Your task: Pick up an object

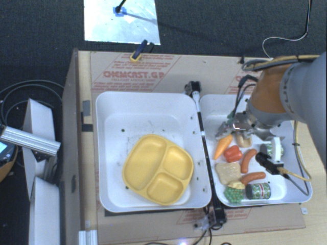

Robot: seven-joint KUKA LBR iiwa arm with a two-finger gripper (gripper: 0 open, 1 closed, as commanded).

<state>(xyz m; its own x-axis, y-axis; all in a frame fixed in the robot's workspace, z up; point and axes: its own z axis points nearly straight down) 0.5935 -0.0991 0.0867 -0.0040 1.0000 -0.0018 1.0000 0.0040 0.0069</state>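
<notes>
Your pincer (236, 128) hangs over the carrot (223, 147) in the crowded right bin (296, 195); I cannot tell its state; cardboard (134, 70) reads "CHEMCAST"

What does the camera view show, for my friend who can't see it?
A grey robot arm with an orange band reaches from the right, its gripper low over the right white bin, above toy food: a carrot, a red pepper, two sausages, peas and a can. The left white bin holds a yellow divided plate.
</notes>
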